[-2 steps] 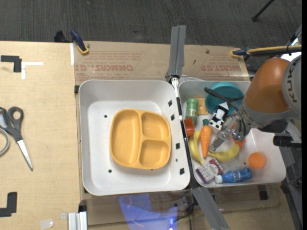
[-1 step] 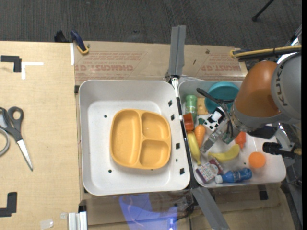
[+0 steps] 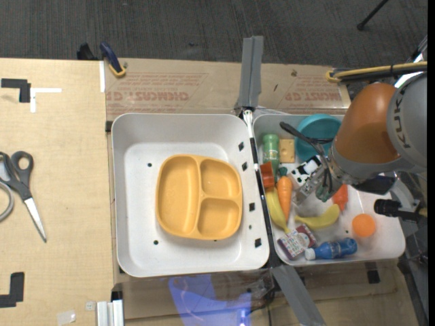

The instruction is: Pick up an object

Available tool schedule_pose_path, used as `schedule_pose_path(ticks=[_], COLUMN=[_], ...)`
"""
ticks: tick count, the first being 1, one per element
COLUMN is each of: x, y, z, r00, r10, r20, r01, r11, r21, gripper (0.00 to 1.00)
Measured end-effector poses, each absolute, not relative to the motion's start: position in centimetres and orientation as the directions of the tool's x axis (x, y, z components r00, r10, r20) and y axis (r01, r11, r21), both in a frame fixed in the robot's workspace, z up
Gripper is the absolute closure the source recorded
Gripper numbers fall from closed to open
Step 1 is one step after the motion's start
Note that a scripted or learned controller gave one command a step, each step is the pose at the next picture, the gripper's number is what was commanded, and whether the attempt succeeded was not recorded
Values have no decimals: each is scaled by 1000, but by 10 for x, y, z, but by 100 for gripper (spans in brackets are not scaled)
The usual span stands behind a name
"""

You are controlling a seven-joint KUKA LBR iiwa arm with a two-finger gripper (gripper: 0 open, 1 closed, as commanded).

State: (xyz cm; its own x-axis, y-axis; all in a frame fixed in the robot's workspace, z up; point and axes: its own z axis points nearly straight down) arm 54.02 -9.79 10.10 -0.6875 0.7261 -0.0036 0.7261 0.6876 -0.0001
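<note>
End effector (image 3: 314, 184), grip state unclear, hangs low in the right bin (image 3: 387, 246) over a banana (image 3: 319, 218).

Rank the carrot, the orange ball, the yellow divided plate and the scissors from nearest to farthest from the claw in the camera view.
Measured from the claw in the right bin:
1. Carrot, just to its left in the same bin.
2. Orange ball, lower right corner of that bin.
3. Yellow divided plate, in the left bin.
4. Scissors, on the bench at far left.
</note>
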Motion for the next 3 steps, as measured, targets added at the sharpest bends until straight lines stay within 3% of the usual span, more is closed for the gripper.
schedule_pose_path(ticks=[1,2,3], x=[551,544,549], y=[-105,-118,-109], z=[91,92,91], r00=[-406,-10,261], r10=[914,1000,965], r20=[-1,-1,-2], r01=[914,1000,965], r11=[406,10,-261], r21=[-1,-1,-3], gripper=[100,100,100])
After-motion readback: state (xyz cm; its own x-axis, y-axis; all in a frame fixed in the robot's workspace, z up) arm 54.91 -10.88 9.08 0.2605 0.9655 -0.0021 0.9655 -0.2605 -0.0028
